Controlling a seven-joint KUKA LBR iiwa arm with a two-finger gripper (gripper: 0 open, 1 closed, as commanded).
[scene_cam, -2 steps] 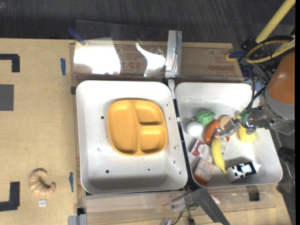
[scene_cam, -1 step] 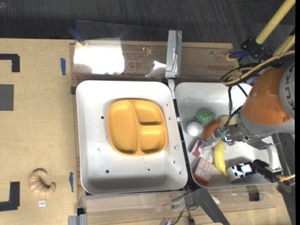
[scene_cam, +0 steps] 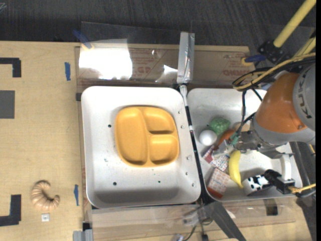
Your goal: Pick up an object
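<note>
My gripper (scene_cam: 239,140) hangs low over the right bin (scene_cam: 200,100), right of centre in the frame; my own grey wrist and orange band cover it, so I cannot tell its state or whether it has anything. Just beside it, crowded together, lie a curved yellow banana (scene_cam: 234,167), a white ball (scene_cam: 206,137), a bumpy green piece (scene_cam: 219,125), a slim orange-red piece (scene_cam: 224,136) and a printed flat packet (scene_cam: 217,181). A black-and-white toy (scene_cam: 256,183) sits near the bin's lower wall. Little open floor shows here except the upper left corner. The left bin (scene_cam: 95,149) holds a smooth yellow divided plate (scene_cam: 147,135) with bare white rim all round. Far lower left, a pale ridged croissant shape (scene_cam: 44,195) rests on the cardboard bench (scene_cam: 35,129).
</note>
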